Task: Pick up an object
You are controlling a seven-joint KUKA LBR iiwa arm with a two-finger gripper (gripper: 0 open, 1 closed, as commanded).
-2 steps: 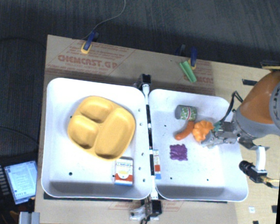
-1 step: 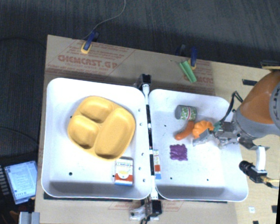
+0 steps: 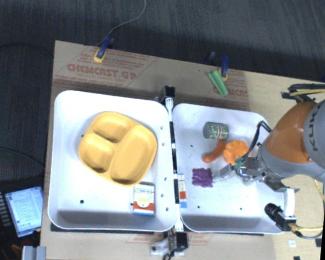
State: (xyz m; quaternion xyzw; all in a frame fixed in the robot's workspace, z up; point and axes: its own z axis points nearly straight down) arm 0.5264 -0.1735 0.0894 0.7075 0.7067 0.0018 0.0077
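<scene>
I count two white bins on the worktop (image 3: 259, 85): the left bin (image 3: 63, 145) holds one yellow sectioned plate (image 3: 117, 146) and one small carton (image 3: 143, 199); the right bin (image 3: 223, 211) holds one green can (image 3: 215, 130), one orange carrot-shaped toy (image 3: 225, 150) and one purple grape bunch (image 3: 202, 177).

"CHEMCAST GP" on the brown board (image 3: 102, 71)

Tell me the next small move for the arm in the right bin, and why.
Probably ease the gripper a little left and down onto the purple toy. It sits just beside the gripper, apart from the orange toy and the can, so it looks like the nearest uncrowded pick.
</scene>
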